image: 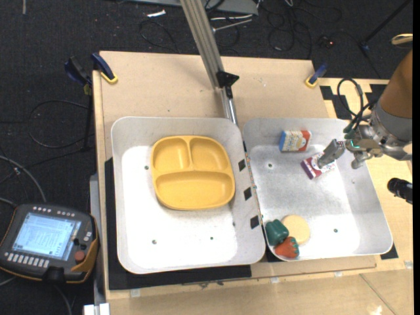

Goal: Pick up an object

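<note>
The yellow divided plate looks like smooth, slightly glossy plastic. Around it, the left bin is matt white, lightly speckled. Behind the plate, the bench shows pale raw wood, and the slanted pole looks like brushed metal, perhaps aluminium.

Tan bench, two white bins (side by side), clamps
</note>
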`<state>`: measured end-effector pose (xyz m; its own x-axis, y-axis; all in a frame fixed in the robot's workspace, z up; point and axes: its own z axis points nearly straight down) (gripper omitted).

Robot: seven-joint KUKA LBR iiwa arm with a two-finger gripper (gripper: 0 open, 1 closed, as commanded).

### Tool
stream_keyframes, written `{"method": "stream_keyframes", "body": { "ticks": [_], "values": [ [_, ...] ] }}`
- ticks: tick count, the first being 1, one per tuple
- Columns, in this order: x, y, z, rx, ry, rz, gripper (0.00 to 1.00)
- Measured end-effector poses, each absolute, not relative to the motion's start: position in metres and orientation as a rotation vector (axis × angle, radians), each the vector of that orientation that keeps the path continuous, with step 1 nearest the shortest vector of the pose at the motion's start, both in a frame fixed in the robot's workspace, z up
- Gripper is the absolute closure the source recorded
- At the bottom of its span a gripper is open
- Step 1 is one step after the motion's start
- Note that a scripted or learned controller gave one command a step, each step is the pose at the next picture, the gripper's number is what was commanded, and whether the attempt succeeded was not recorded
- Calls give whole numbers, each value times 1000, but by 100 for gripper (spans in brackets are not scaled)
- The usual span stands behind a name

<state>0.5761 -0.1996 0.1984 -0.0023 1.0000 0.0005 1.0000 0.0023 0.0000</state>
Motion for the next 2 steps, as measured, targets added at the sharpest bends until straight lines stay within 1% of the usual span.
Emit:
{"method": "stream_keyframes", "body": {
  "ticks": [1,2],
  "values": [
    [576,-200,198,-2219,-2224,-1,0],
    [569,-191,141,-2217,-2219,4,0]
  ]
}}
